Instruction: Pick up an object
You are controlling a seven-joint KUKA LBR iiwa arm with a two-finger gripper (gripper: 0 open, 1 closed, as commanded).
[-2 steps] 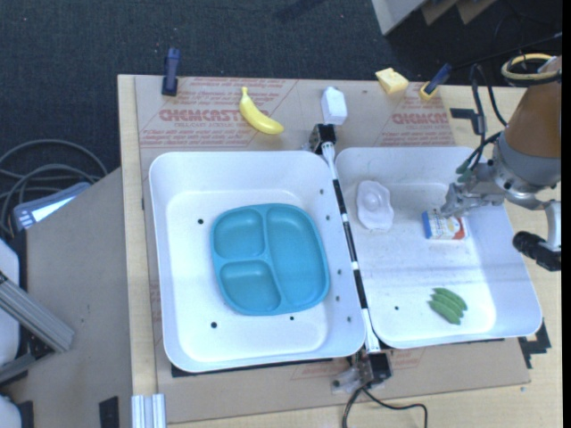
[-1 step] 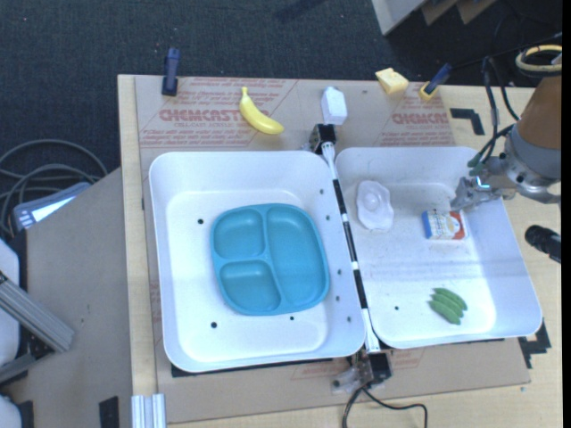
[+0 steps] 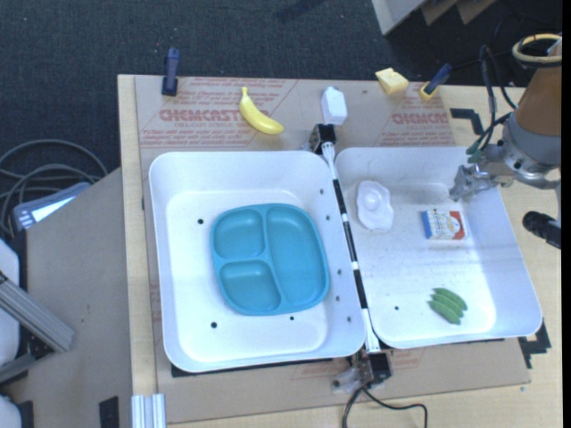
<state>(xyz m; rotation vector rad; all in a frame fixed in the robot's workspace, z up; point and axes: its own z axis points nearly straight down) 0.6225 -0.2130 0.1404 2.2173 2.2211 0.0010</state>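
Arm (image 3: pixel 535 123): enters from the right, orange band above a grey wrist, over the far right corner of the right bin.
Gripper (image 3: pixel 466 185): hangs at the right bin's far right part, above and just right of the carton; nothing shows between its fingers, and I cannot tell whether they are spread or pressed together.
Right bin (image 3: pixel 500 319): holds three things, well apart from one another.
Carton (image 3: pixel 442 225): small, white, red and blue, lying flat near the gripper.
White cup (image 3: pixel 373 204): near the bin's left wall.
Green pod (image 3: pixel 449 304): near the front edge.
Left bin (image 3: pixel 178 239): holds a blue divided plate (image 3: pixel 268 259) at its middle.
Bench (image 3: pixel 143 150): a banana (image 3: pixel 256 114) and a yellow block (image 3: pixel 391 80) lie behind the bins.
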